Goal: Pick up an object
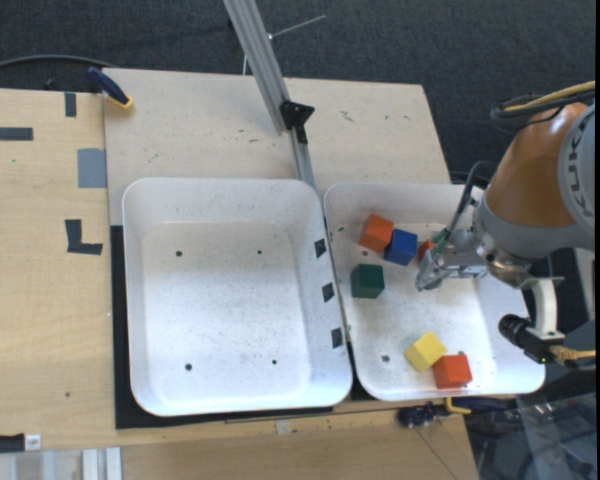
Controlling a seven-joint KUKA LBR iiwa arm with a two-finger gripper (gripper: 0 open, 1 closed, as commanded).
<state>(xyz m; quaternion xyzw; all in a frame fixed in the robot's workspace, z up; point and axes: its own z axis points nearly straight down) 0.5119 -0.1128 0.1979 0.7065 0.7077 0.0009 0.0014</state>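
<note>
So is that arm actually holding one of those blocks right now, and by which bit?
Cannot be told. The gripper sits low in the right bin, just right of the blue block, but no block shows in it.

Pale plywood bench (grey tape patches at left) on dark carpet.

one fixed camera high above the bench, slanting down over both bins

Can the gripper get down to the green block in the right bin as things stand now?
Probably yes. The green block sits apart from the orange block and blue block, with bare bin floor around it, and the gripper hangs just to its right. Nothing lies between them.
</note>
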